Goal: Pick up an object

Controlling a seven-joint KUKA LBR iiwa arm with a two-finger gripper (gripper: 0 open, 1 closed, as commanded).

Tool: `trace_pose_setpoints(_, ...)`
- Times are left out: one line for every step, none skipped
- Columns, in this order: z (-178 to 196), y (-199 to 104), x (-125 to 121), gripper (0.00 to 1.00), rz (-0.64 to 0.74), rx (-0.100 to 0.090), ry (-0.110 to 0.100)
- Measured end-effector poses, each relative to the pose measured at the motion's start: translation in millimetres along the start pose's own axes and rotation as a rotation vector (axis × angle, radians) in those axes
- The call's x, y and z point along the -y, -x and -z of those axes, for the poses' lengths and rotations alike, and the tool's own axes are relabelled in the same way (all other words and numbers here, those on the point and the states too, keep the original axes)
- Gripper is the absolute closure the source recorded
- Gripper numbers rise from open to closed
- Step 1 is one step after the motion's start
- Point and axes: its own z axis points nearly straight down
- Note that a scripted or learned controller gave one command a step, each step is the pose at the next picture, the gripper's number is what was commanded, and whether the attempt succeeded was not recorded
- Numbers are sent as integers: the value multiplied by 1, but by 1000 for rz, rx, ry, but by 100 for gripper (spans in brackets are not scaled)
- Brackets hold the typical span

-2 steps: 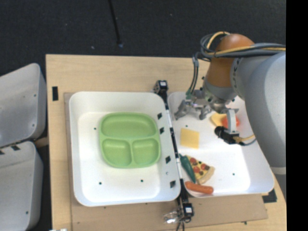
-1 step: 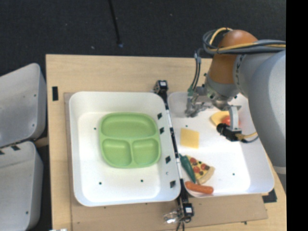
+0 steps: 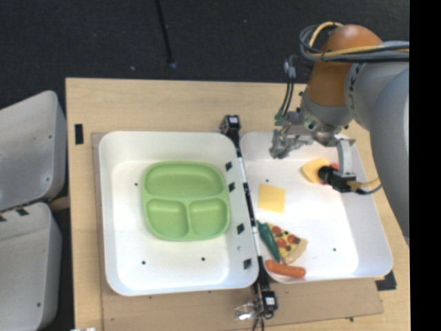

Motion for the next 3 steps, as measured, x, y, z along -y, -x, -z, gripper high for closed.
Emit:
trace_pose_setpoints(49,-7,1,100,1,0,1)
trace_pose_setpoints(107,-9,-10,100,1,1,3)
trace_pose_setpoints(116,-9,-11,100,3,0,-3)
